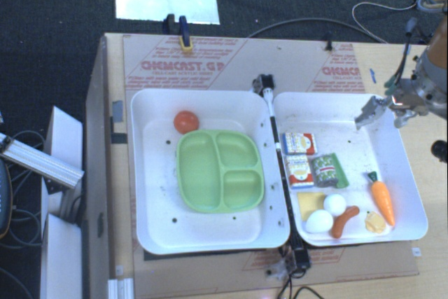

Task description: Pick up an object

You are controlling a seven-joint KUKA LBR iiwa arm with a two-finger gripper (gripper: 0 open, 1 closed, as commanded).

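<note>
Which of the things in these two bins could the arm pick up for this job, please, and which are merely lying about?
Candidates for picking, right bin:
carrot
sausage
two eggs
two small cartons
green packet
cheese slice
gripper, at that bin's far right corner

Lying about, left bin:
green divided plate
tomato

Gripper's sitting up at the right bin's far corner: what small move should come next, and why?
Probably move the gripper toward the near edge and lower it over the orange toy carrot. The gripper sits at the right white bin's far right corner, above the toys, and the carrot lies apart from the others along the right wall, so it looks the easiest target.
</note>
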